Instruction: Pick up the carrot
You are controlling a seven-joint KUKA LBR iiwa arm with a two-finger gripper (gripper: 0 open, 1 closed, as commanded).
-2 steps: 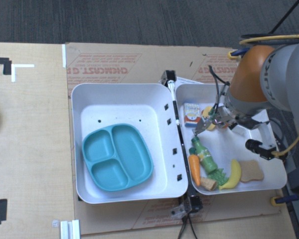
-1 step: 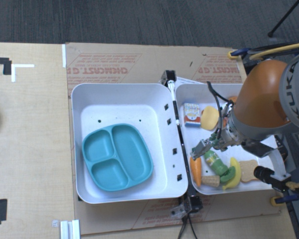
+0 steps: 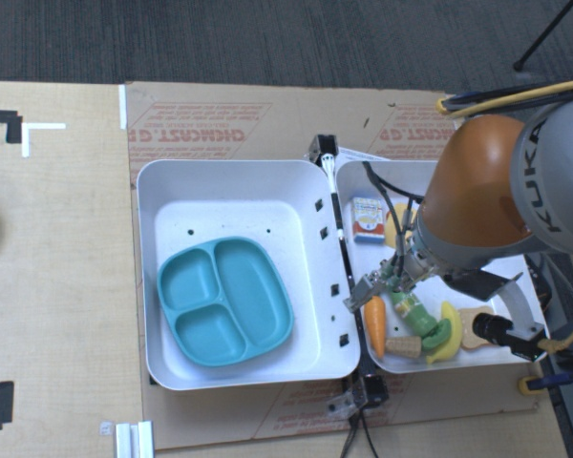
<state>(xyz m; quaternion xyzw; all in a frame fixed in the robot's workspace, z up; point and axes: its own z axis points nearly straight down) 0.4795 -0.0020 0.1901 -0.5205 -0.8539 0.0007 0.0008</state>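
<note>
Pincer (image 3: pixel 371 292) hangs low over right bin's (image 3: pixel 516 299) left wall; can't tell its state. Carrot (image 3: pixel 375 326) lies just below it, lengthwise along that wall, prob. limiting approach.

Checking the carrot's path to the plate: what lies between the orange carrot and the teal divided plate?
In the camera view, the bins' adjoining white walls and bare bin floor separate the orange carrot from the teal divided plate.
</note>
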